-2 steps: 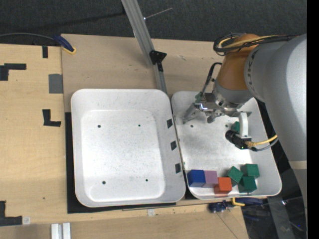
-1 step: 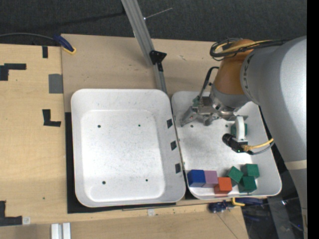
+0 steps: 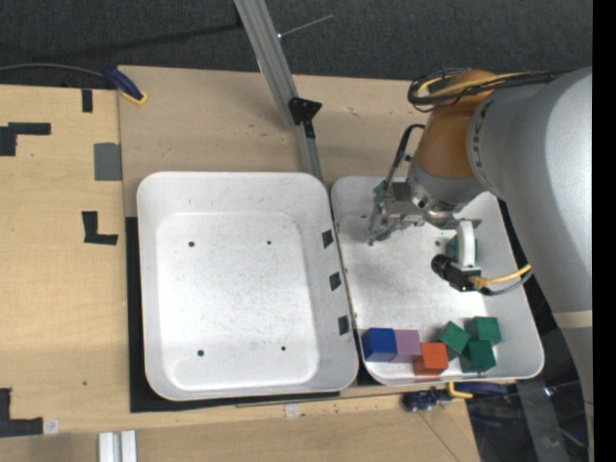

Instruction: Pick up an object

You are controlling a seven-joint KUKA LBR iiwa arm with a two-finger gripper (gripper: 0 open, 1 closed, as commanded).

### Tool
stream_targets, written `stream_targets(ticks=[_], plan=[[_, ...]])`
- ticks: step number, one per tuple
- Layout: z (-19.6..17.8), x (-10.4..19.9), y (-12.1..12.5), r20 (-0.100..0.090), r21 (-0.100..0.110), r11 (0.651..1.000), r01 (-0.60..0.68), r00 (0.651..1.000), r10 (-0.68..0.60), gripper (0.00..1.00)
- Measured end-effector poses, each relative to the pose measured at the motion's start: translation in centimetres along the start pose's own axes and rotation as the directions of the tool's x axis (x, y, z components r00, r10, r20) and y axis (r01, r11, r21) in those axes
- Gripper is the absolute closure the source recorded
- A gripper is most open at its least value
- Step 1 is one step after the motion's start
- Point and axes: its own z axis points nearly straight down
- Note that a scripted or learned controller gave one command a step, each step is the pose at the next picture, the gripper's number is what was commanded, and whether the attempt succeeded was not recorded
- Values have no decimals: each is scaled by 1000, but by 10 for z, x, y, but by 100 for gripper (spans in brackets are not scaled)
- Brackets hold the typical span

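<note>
camera view: blue block (image 3: pixel 380 343) (small cube) beside purple block (image 3: pixel 407 343).

Two bins sit side by side on my bench (image 3: pixel 58 287), their inner walls touching. The left bin (image 3: pixel 154 200) is the wider one. The right bin (image 3: pixel 525 330) holds a cluster of blocks along its near edge. From left to right: first block (image 3: pixel 379 343), second block (image 3: pixel 407 343) touching it, third block (image 3: pixel 433 357) just in front of the second, then three more blocks (image 3: pixel 472 343) bunched together at the near right corner. My arm (image 3: pixel 539 152) reaches in from the right, over the far half of the right bin. My gripper (image 3: pixel 383 221) hangs above that bin's far left area, well apart from the blocks. A slanted post (image 3: pixel 274 51) stands behind the bins, above their junction.
</note>
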Motion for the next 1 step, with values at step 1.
stream_targets(ticks=[1], plan=[[-55, 2, 11, 1, -7, 1000, -1, 1000, 1, 100]])
